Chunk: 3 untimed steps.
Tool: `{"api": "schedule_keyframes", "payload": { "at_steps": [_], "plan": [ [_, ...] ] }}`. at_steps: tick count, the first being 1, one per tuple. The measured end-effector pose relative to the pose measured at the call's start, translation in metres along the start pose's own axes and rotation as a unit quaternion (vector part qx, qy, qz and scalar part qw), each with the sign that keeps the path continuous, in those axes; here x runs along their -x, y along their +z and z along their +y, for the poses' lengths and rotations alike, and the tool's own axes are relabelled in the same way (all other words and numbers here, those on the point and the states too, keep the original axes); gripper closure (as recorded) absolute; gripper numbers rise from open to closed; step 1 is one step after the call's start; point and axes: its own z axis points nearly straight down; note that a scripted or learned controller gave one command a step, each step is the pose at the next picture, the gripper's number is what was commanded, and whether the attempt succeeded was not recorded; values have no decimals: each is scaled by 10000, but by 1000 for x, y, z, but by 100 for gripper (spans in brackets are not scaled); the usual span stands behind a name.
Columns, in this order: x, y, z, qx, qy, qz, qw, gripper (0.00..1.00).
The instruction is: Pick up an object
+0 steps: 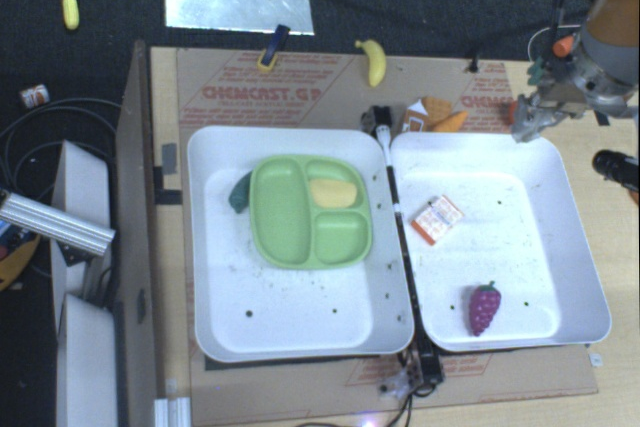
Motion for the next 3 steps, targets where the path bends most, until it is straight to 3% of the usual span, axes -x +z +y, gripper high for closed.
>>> {"api": "schedule_keyframes", "payload": {
  "at_steps": [1, 2, 3],
  "plan": [
    [29, 75, 31, -4, 2, -11, 10000, 100],
    [60, 79, -3, -6, 12, -13, 10000, 100],
    [40, 104, -8, -1, -25, -4, 10000, 100]
  ]
}}
